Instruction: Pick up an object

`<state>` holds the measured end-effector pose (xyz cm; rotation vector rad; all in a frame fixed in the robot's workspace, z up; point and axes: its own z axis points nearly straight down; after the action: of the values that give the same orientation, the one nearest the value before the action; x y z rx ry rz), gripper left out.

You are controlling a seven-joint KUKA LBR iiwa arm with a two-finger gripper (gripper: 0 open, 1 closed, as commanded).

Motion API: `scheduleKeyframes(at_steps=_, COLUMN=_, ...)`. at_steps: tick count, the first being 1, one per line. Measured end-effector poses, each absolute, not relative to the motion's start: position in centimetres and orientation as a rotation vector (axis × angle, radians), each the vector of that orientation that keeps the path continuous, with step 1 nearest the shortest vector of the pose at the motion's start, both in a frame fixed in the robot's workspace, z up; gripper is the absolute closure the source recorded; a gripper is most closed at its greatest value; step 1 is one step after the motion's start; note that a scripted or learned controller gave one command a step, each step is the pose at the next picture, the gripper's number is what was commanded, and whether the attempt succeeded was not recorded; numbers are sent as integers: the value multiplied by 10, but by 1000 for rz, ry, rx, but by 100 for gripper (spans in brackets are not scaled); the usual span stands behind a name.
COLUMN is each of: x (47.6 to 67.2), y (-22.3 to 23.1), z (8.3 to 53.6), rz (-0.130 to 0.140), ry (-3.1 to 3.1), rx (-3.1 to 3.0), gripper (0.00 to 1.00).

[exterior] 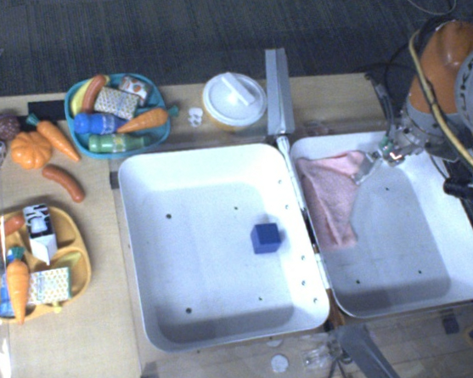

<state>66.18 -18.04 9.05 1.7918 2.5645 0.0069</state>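
A pink cloth (329, 195) lies crumpled along the left side of the right bin (419, 281). A small blue cube (265, 237) sits near the middle of the left bin (192, 318). My gripper (369, 167) reaches in from the right, low over the far part of the right bin. Its tip meets the cloth's upper right corner, which looks slightly drawn toward it. The arm with its orange band (444, 64) stands at the right edge.
A white bowl (234, 98) stands behind the bins, beside a grey upright post (274, 93). A blue bowl of toy food (116, 115), loose toy vegetables (44, 152) and a yellow tray of toy food (31, 260) sit on the bench at the left.
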Motion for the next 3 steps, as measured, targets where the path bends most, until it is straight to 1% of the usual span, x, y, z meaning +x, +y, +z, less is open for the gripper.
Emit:
scheduleKeyframes(at_steps=1, x=663, y=-155, z=91, rz=-23, ry=2774, rx=1464, gripper=0)
scheduleKeyframes(at_steps=2, x=663, y=-139, z=90, rz=-51, ry=2807, rx=1395, gripper=0)
scheduleKeyframes(at_steps=3, x=662, y=-119, z=90, rz=-32, ry=2761, rx=1474, gripper=0)
